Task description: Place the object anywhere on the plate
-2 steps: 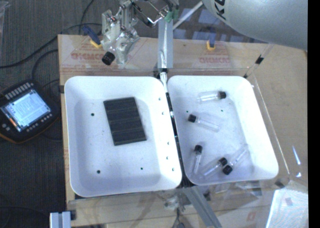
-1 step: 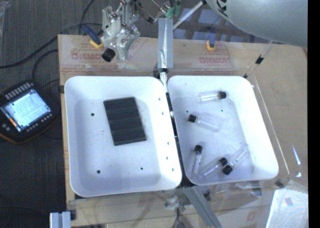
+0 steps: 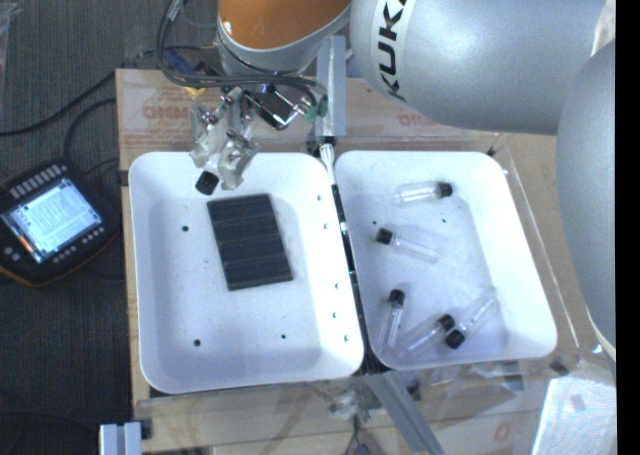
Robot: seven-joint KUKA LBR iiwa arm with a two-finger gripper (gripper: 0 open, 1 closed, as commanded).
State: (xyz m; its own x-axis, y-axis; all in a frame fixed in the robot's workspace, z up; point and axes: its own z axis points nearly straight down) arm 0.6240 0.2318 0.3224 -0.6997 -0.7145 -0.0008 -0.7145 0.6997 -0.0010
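As wired: bench, pendant, cables.

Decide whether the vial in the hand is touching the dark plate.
Apart. The camera view shows white bin floor between the vial's black cap and the plate's top edge; the hand holds it.

Bright even overhead light; white bins near blown out, soft shadows along their walls. Glare on the arm shell. Overall soft focus, mild blur, dark floor underexposed.
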